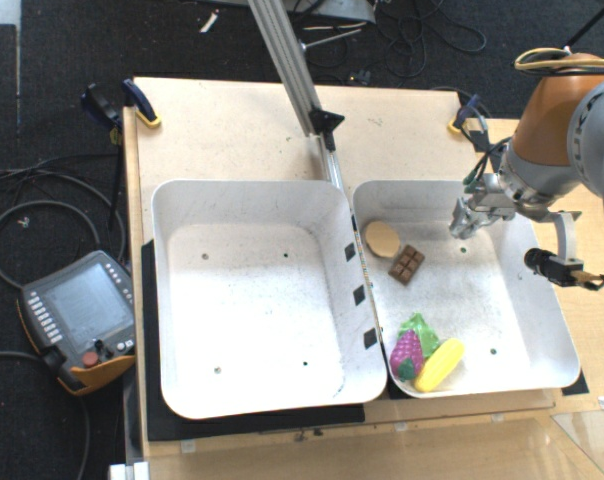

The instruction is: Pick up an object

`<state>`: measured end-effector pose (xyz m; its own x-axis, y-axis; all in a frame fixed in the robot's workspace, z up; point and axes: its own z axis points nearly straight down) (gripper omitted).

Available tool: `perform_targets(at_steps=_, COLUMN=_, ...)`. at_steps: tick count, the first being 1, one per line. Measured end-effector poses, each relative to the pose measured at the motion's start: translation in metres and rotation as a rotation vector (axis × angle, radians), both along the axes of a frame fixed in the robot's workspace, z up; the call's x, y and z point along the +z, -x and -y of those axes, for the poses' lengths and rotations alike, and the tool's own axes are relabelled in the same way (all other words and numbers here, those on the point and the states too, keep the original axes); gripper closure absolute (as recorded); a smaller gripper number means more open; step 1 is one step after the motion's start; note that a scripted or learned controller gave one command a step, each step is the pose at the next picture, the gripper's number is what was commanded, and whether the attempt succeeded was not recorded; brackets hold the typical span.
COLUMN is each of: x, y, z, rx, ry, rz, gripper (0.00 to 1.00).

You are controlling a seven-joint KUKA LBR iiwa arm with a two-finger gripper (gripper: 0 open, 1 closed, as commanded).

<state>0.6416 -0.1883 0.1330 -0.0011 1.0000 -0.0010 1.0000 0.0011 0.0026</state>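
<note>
Over rt bin (542,298), jaws (463,226) hang nr chocolate (407,264); can't tell if apart.

My bench (242,128) is a pale wooden top, and two shallow white bins sit directly on it side by side, their inner walls touching. The left bin (172,268) is the larger one; the right bin (542,318) reaches toward the bench's right edge.

Matt white plastic bins (252,298) speckled with dirt sit on a pale, smooth wooden bench (242,128).
</note>
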Motion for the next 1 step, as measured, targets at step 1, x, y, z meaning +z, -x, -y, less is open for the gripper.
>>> perform_targets(at_steps=1, x=0.0586, y=0.0068, z=0.0043, rx=-0.002, ry=0.002, rz=0.005, gripper=1.0)
